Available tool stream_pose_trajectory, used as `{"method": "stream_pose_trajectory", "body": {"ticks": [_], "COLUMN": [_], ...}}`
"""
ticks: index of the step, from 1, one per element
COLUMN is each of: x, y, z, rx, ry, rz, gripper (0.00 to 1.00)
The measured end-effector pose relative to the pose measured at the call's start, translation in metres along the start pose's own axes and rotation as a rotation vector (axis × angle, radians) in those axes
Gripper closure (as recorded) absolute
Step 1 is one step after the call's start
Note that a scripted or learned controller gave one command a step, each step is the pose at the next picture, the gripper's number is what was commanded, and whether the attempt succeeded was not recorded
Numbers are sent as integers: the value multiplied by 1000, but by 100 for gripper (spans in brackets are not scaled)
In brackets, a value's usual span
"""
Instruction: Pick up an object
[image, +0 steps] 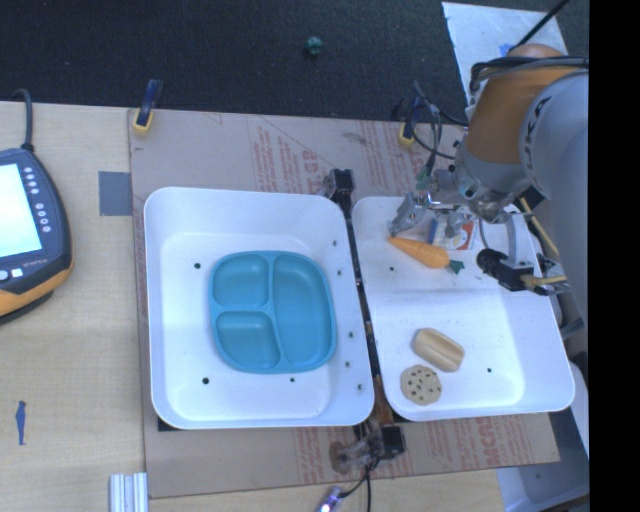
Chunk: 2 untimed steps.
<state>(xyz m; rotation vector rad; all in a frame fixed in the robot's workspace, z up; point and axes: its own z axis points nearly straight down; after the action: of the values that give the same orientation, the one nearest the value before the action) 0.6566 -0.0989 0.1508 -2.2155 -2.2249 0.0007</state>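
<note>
The carrot (420, 251) is the thing we look at first. It lies in the right bin (530, 395), up near the bin's far edge. It is long and thin. Its fat end points to the left and a bit up, and its thin end with the little green top points to the right and a bit down, so its long way runs nearly across the bin.

Our gripper (437, 214) hangs just above the carrot, toward the far side of the bin. The carrot lies just below it in the camera view, nearer to us. We cannot tell if the gripper is touching the carrot or is a little way over it. We cannot tell if the gripper is wide or pinched, because wires and metal parts hide its tip. We do not see the carrot held in it.

We think the next move depends on this: the gripper should come down over the middle of the carrot and pinch across its thin way, not along its long way.

Farther off in the same bin lie a bread roll (438, 349) and a cookie (420, 384), close to each other near the front. They are well apart from the carrot.

The left bin (175, 300) holds a blue tray (272, 311) with three parts.
</note>
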Motion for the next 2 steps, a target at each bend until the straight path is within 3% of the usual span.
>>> {"method": "stream_pose_trajectory", "body": {"ticks": [1, 2], "x": [-22, -11], "y": [-1, -1], "z": [60, 59], "rx": [3, 5], "ry": [-1, 0], "rz": [1, 0], "gripper": [0, 0]}}
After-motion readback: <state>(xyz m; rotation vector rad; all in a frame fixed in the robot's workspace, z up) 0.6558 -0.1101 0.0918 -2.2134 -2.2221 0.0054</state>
